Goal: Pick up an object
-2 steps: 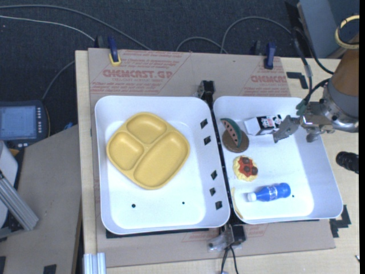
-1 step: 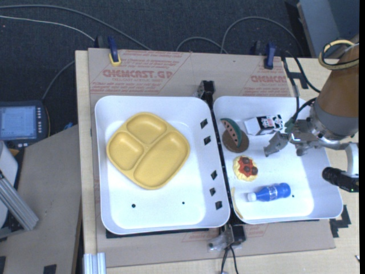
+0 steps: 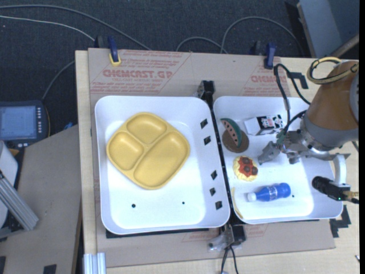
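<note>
Blue bottle (image 3: 270,193) lies on its side near the front of the right bin (image 3: 285,213); being round, it may roll from a pinch. The tool (image 3: 278,151), just above it, is spread apart and holds nothing. The pizza toy (image 3: 246,168) crowds beside; the yellow tray (image 3: 148,150) sits in the left bin (image 3: 154,218).

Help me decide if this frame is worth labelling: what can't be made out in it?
- Gripper in the camera view: too small and blurred to judge its finger state.
- Small black-and-white box: print too small to read.
- Right bin: its right rim lies under the arm.
- Round brown piece and red-and-yellow toy: identity unclear.
- Blue bottle: label unreadable.
</note>
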Robot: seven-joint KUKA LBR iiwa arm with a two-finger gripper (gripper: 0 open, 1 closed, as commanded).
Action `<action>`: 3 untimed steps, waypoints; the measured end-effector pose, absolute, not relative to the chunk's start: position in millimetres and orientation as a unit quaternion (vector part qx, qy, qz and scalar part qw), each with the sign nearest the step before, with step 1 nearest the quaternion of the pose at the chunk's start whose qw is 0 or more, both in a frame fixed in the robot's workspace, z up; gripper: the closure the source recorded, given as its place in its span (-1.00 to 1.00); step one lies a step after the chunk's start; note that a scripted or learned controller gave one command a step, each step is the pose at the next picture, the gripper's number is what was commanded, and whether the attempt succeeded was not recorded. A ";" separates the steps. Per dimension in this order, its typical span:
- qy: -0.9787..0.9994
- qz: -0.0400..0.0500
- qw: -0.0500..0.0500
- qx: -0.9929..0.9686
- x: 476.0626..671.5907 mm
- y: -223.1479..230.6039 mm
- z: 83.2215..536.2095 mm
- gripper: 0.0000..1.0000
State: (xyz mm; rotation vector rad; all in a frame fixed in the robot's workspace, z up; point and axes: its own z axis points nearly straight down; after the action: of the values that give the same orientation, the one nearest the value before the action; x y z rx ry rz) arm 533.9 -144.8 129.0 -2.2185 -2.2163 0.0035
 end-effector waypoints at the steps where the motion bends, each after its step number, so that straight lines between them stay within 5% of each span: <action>1: -0.707 0.001 0.002 -0.708 534.0 -144.7 83.2 -1.00; 2: -0.707 -0.001 0.001 -0.707 534.6 -144.3 95.7 1.00; 3: -0.707 -0.002 -0.002 -0.707 535.7 -145.0 159.9 1.00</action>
State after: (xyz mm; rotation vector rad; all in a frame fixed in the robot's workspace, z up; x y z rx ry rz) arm 535.7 -145.0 159.9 -2.2238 -2.2259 -0.0047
